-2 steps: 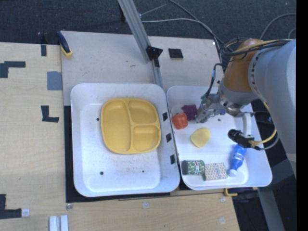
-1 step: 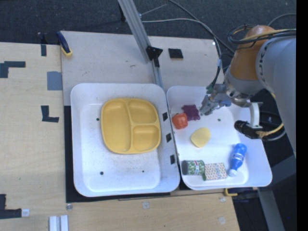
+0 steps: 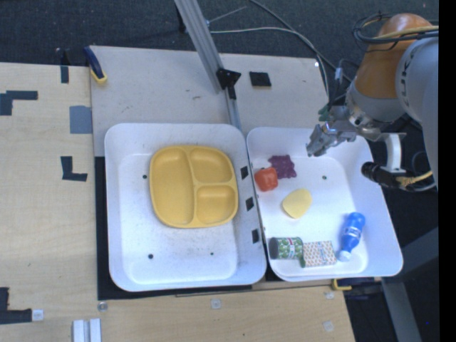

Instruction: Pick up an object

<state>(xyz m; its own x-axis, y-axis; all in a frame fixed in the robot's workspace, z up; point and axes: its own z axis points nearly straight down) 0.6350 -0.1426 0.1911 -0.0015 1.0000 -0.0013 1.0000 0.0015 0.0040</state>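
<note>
With the gripper (image 3: pixel 315 147) hanging over the far part of the right bin (image 3: pixel 377 212), jaws state not discernible, the nearby purple grape bunch (image 3: pixel 283 165) should be approached from straight above, and the neighbouring red piece (image 3: pixel 266 179) left untouched.

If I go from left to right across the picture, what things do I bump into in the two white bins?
Yellow divided tray → red toy → purple toy → pale yellow lemon-shaped toy → blue bottle. The gripper hangs over the right bin's far edge.
</note>
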